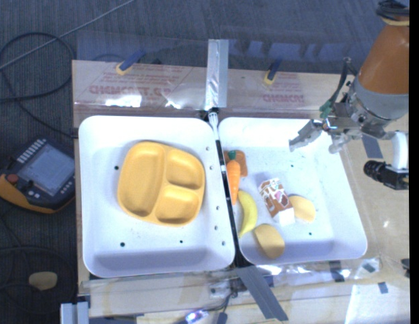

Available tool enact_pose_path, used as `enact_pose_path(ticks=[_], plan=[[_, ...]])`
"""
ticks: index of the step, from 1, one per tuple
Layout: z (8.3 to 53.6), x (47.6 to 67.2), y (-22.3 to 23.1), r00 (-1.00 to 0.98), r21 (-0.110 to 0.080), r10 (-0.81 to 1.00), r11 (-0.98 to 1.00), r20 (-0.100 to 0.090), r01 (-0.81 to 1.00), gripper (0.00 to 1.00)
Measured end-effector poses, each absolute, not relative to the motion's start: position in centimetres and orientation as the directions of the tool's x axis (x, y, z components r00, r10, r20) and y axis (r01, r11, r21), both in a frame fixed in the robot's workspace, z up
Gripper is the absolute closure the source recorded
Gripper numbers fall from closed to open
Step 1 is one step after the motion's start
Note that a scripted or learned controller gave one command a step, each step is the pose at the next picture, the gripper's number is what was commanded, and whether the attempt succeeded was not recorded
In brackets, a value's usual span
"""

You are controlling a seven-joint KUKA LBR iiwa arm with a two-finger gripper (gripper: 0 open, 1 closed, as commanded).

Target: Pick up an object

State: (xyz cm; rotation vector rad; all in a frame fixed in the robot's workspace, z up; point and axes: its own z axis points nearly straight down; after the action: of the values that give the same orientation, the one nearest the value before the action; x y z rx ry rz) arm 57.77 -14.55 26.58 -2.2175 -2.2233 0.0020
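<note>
Gripper [317, 135]: fingers spread, holding nothing, above the right bin's [344, 187] far corner.
Carton [276, 200]: nearest target, mid-bin, lying tilted; likely light and stiff, best pinched across its flat sides.
Banana [247, 212]: beside the carrot [234, 175] by the divider; probably smooth plastic, prone to slipping.

My bench [162, 86] sits on dark grey carpet [277, 12] with a fine ribbed weave. Black cables [27, 42] loop across the floor from about 9 to 11 o'clock, and one thin pale cord [108, 12] runs up toward 12. At 9 o'clock there's a handheld control pad [37, 174] with a grey screen and an orange edge lying on the carpet. Down at 7 o'clock, a small tan lump [42, 280], can't tell what. Light is even, with glare on the bench's plastic sheeting.
</note>
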Motion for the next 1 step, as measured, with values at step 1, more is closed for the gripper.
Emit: enact_pose_path(ticks=[1], plan=[[10.32, 56.28, -14.89, -0.175, 0.000, 0.985, 0.175, 0.002, 0.985, 0.00]])
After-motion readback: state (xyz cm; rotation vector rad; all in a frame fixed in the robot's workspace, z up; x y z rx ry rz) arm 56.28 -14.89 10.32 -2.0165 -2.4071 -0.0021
